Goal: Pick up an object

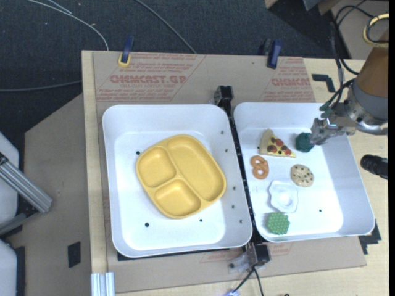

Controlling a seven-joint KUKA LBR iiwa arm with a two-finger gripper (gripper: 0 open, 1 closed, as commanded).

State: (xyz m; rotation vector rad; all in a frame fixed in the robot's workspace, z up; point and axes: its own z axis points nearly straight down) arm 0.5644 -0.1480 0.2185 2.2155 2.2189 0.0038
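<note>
Grey arm (370, 97) reaches in from right, tool (318, 131) low beside dark green round object (303, 142); grip state unclear.

Five small toy foods are lying in the right bin (345, 184): a pizza slice (275, 145) and a dark green round piece (303, 142) at the far side, a pretzel (260, 166) and a cookie (302, 176) in the middle. A white fried egg (283, 197) is sitting nearer, and a green bumpy piece (278, 223) is lying at the near edge.
</note>
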